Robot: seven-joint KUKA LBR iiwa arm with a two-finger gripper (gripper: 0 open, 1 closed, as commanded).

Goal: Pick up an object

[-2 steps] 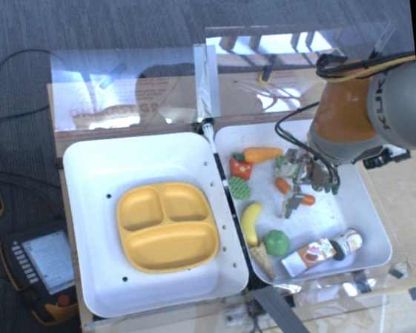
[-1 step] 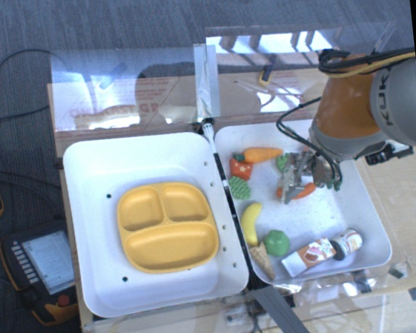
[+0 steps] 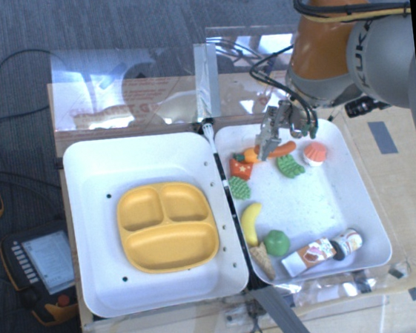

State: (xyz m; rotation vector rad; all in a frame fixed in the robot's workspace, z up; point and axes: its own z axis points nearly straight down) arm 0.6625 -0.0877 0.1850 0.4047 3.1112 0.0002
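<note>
Toy carrot (image 3: 283, 148) lies in the right bin (image 3: 360, 189), at the 12 o'clock end of its floor, directly under the gripper (image 3: 271, 144). The gripper hangs low over that end of the bin, its tip close to the carrot's orange body; whether its fingers are open or closed cannot be told, and no object is seen between them.

Surrounding items in the right bin:
- Red pepper piece (image 3: 241, 167), at 9 o'clock from the carrot, near the bin's left wall.
- Green ridged vegetable (image 3: 290, 166), just beside the carrot at 6 o'clock.
- Round red-and-white piece (image 3: 314, 154), at 3 o'clock from the carrot.
- Second green ridged piece (image 3: 240, 189), below the pepper.
- Banana (image 3: 252, 222), upright along the left wall.
- Green round fruit (image 3: 276, 243), at 5 o'clock from the banana.
- Sauce bottle (image 3: 322, 251), lying on its side at the 6 o'clock end.

Left bin (image 3: 90, 175) holds a yellow divided plate (image 3: 168, 226) near its centre.
</note>
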